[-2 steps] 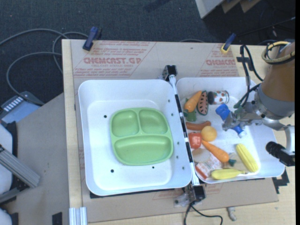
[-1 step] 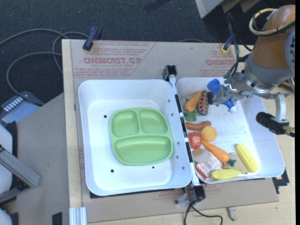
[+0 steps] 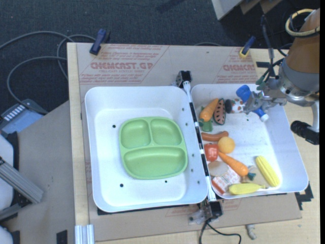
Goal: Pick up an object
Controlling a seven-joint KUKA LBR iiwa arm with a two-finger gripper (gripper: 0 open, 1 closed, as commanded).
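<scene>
Nearby, gripper point(image 3: 252, 105) hovers beside blue cup point(image 3: 243, 92), above toy food point(image 3: 227, 159).

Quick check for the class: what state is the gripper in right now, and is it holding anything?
Gripper: cannot be told whether open or closed; it sits over the far end of the right bin, beside a blue object, with nothing visibly held.
</scene>
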